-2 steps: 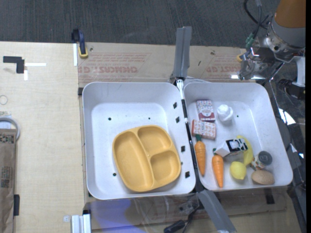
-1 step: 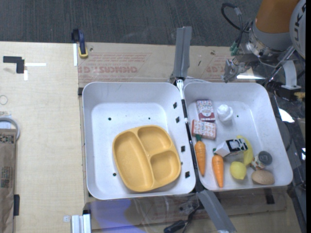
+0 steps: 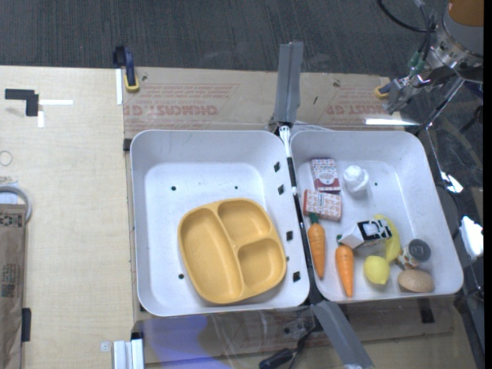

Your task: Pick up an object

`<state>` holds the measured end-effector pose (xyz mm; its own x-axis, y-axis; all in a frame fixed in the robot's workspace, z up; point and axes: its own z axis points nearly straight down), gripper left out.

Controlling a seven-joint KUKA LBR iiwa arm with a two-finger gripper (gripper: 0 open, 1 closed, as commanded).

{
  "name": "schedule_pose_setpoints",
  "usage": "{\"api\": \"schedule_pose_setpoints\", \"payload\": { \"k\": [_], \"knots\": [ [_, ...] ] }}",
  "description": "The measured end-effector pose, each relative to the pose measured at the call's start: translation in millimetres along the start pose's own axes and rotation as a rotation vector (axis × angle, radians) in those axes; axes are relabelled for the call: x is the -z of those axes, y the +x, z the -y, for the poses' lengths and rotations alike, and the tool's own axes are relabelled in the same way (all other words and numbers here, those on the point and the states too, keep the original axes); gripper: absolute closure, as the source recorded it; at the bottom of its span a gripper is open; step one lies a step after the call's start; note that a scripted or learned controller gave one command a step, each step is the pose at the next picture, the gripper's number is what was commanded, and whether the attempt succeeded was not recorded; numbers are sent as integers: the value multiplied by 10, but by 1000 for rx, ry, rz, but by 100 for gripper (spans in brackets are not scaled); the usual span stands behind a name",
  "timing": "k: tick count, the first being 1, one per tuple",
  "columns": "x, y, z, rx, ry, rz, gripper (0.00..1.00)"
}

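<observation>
Camera view: two carrots (image 3: pixel 317 248), two small cartons (image 3: pixel 325 174), one yellow plate (image 3: pixel 231 249); end effector (image 3: pixel 411 79) state unclear.

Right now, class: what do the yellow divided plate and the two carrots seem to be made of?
Yellow divided plate: probably moulded plastic, matte, uniform colour with smooth rounded ridges. Carrots: likely plastic toy food, with a flat, even orange and a slight sheen; the material isn't certain from this view.

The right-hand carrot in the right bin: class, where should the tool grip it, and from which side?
Probably from above, across the thick upper half of the carrot. It lies flat, tapering toward the near wall, with gaps beside it toward the other carrot and the lemon.
</observation>
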<state>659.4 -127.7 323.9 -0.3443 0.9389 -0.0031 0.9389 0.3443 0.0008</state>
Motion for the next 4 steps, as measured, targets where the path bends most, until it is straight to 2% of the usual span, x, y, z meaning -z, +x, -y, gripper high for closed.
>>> {"api": "schedule_pose_setpoints", "payload": {
  "k": [1, 2, 3, 4],
  "knots": [
    [-456, 722, -261, -56, 3, -3, 100],
    [-652, 1394, -505, -162, 4, -3, 100],
    [-132, 1421, -436, 105, 0, -2, 100],
    [-623, 1754, -638, 118, 3, -2, 100]
  ]
}}
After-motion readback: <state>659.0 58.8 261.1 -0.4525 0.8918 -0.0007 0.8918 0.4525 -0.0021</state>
